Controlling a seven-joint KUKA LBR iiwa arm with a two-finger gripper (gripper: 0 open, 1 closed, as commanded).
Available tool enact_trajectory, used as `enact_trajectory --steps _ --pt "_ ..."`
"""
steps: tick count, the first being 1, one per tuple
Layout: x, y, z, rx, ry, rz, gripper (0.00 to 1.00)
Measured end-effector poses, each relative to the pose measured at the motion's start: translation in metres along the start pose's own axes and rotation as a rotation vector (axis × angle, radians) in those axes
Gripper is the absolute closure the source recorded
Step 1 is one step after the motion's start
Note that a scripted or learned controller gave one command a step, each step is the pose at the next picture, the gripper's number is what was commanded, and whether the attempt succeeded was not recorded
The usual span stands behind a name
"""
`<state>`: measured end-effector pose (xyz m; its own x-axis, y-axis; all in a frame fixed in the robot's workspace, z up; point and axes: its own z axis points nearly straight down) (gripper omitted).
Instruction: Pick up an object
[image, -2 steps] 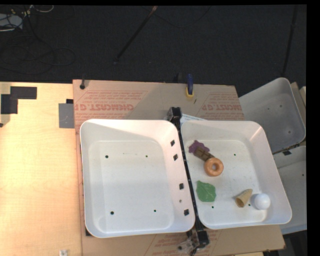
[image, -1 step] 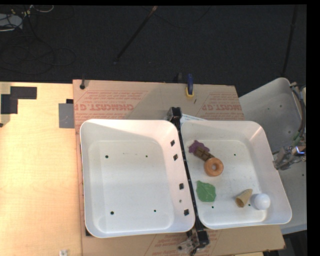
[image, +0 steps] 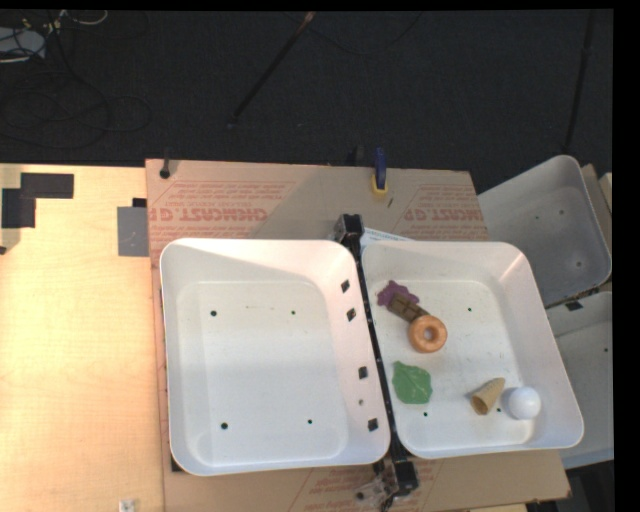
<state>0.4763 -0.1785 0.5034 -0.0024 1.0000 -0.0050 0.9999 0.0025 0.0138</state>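
The right bin (image: 520, 275) holds several small objects. A purple piece (image: 396, 295) lies near its back left, with a short brown piece (image: 408, 310) touching it. A brown doughnut ring (image: 428, 334) sits just right of those. A green leaf-shaped piece (image: 411, 383) lies by the divider. Near the front right corner an ice-cream cone (image: 488, 396) lies on its side beside a white ball (image: 521, 403).
The left bin (image: 190, 290) stands beside the right one, joined by a black clipped divider (image: 362, 330). Both rest on a cardboard sheet (image: 250, 205) over a wooden bench (image: 70, 340). A spare white bin (image: 560, 225) leans at the far right.
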Motion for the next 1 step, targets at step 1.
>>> enact_trajectory --steps 1 --pt "0.0445 -0.0029 0.1286 0.028 0.009 -0.002 1.00"
